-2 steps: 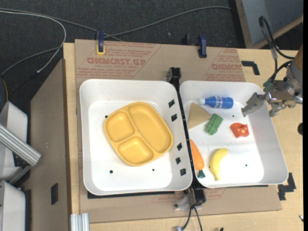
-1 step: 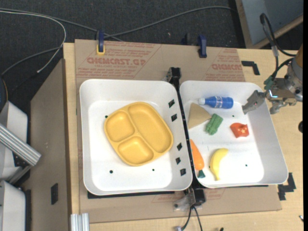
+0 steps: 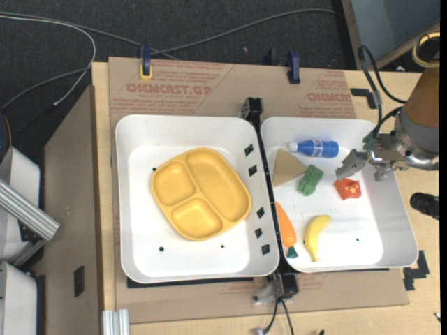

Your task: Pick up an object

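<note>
Red toy pepper [image 3: 348, 188] is seen at the right of the frame, just under the gripper [image 3: 364, 163], whose fingers are spread wide, nothing held.

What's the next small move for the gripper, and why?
Probably descend onto the red object. The gripper hovers just above and right of it in the right bin, with nothing between its fingers, and that object lies apart from the green one.
</note>
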`<control>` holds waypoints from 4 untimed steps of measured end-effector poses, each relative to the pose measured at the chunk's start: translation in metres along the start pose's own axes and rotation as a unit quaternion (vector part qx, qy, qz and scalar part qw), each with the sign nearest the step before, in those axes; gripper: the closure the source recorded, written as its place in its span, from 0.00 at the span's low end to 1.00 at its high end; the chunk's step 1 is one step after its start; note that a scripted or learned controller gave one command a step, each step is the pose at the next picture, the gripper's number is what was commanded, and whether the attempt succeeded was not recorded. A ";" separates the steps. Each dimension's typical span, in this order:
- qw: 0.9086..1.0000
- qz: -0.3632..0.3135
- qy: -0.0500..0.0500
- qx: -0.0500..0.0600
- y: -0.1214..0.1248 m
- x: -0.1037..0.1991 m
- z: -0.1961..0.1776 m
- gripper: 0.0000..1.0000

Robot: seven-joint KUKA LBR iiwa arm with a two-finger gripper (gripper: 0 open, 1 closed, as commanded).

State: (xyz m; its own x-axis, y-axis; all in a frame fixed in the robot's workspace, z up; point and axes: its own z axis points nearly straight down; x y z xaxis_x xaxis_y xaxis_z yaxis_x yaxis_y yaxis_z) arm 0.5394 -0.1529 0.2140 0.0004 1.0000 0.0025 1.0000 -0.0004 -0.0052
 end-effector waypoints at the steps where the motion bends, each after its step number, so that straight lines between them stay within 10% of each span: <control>1: 1.000 0.000 0.000 0.000 0.003 -0.002 0.062 0.00; 2: 1.000 0.000 0.000 -0.002 0.011 -0.009 0.113 0.00; 3: 1.000 0.000 -0.003 -0.006 0.013 -0.011 0.097 1.00; 4: 1.000 0.000 -0.002 -0.005 0.005 -0.008 0.049 1.00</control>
State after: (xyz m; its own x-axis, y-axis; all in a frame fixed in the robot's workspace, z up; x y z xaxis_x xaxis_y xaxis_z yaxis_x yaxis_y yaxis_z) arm 0.5445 -0.1607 0.1644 -0.0005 1.0000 -0.0007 1.0000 0.0005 0.0041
